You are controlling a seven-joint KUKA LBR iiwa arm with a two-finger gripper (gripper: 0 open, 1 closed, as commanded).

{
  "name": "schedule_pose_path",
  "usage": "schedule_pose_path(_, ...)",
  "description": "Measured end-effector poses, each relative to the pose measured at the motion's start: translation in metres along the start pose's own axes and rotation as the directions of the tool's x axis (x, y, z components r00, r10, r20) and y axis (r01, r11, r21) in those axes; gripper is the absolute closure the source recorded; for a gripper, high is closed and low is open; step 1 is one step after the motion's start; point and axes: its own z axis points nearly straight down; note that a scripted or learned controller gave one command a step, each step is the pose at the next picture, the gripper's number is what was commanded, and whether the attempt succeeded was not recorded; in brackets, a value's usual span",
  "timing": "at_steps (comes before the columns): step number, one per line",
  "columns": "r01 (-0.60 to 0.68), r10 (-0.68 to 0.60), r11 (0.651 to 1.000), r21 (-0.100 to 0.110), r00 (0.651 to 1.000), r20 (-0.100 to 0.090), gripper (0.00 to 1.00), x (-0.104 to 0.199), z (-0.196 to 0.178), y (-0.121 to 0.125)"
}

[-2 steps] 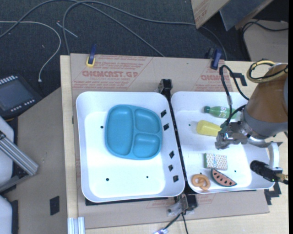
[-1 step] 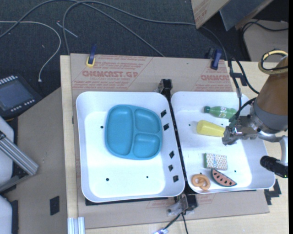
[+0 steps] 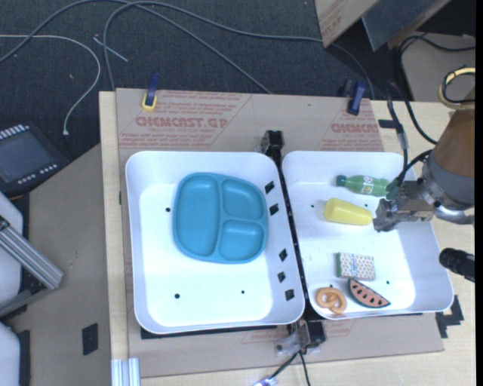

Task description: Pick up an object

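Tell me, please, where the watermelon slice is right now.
The watermelon slice lies in the right bin, near its front edge, between the pretzel and the checkered block just behind it.

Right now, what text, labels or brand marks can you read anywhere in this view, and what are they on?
"CHEMCAST GP" in red, on the brown board behind the left bin.
The same red print behind the right bin, at: cut short, partly legible.
Green bottle: label too small to read.
Cardboard box at the top: print too blurred.
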Motion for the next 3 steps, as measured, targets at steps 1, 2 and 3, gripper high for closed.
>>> schedule_pose_path(1, 0.004, -0.004, 1.000, 0.004, 1.000, -0.002, 1.00, 0.048, 0.009, 0.018)
schedule_pose_path(2, 0.005, -0.005, 1.000, 0.003, 1.000, -0.003, 1.00, 0.097, 0.021, 0.047)
schedule_pose_path(3, 0.003, -0.003, 1.000, 0.001, 1.000, -0.002, 1.00, 0.137, 0.010, 0.076)
